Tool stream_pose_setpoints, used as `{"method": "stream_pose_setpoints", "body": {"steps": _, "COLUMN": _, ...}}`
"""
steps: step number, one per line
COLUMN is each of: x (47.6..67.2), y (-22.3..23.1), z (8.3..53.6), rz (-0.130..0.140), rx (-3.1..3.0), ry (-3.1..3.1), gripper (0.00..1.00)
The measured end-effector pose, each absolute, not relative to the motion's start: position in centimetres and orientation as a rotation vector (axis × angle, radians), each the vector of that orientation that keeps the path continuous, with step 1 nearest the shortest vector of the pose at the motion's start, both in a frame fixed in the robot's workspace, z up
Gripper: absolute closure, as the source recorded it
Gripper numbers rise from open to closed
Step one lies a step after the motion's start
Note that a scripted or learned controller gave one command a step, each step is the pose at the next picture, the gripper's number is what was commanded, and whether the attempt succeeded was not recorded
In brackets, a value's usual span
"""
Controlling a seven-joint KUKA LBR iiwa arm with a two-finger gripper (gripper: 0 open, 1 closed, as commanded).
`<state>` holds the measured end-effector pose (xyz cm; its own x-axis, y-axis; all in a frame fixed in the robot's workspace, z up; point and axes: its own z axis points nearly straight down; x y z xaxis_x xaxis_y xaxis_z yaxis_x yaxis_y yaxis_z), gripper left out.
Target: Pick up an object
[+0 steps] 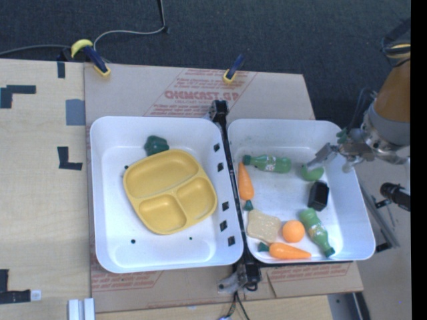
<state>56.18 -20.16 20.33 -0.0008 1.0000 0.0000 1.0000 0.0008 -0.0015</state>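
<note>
Arm enters from the right, grey with orange band above the wrist. Gripper point(335, 153) sits over the upper right part of the right bin point(353, 245), near its far right corner. Fingers appear spread apart, 1 reaching left toward a small green piece point(311, 173); nothing seen between them, so it has hold of nothing.

Right bin contents: green bottle point(268, 163) lying on its side near the top; the small green piece just right of it; black block point(318, 196) at the right; second green bottle point(316, 231) lower right, tilted; orange ball point(293, 231) just left of that bottle; 1 carrot point(245, 183) along the left wall, upright in view; second carrot point(289, 251) lying along the bottom edge; slice of bread point(263, 226) between them, touching the ball or very close, cannot tell which.

Left bin point(107, 179): yellow 3-compartment plate point(170, 191) in the middle, tilted; dark green object point(156, 145) at its upper edge.
</note>
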Motion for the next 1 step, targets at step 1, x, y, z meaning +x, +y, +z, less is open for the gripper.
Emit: {"method": "stream_pose_setpoints", "body": {"steps": 1, "x": 56.0, "y": -22.12, "z": 9.49, "rz": 0.0, "rx": -2.22, "ry": -2.223, "gripper": 0.0}}
